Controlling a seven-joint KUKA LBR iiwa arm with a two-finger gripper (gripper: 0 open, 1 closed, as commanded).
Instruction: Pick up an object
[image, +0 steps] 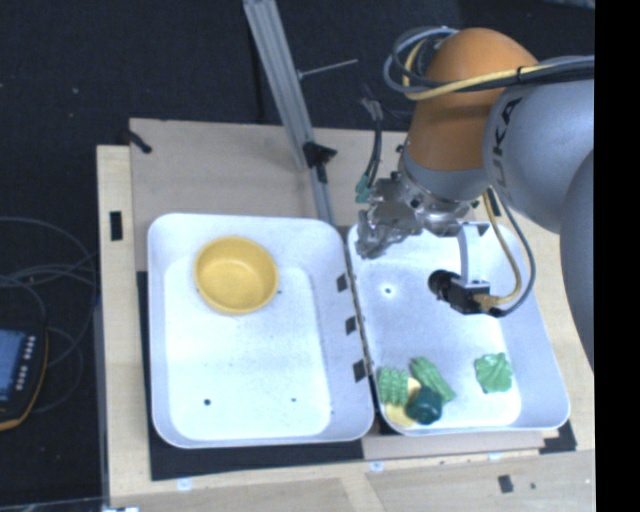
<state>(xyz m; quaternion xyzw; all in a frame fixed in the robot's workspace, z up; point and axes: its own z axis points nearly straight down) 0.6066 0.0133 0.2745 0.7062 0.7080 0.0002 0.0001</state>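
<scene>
1. Small green plastic toys (428, 382) cluster at the right-hand white bin's (540, 345) near edge.
2. Yellow round bowl (237, 274) sits in the left bin.
3. Pincer (375, 232) hovers at the far corner, its opening impossible to tell; descending there risks clipping the rim.

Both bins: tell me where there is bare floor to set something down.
Left bin: open everywhere in front and right of the yellow bowl. Right bin: a bare middle strip below the gripper; its front edge is crowded with green toys.
</scene>
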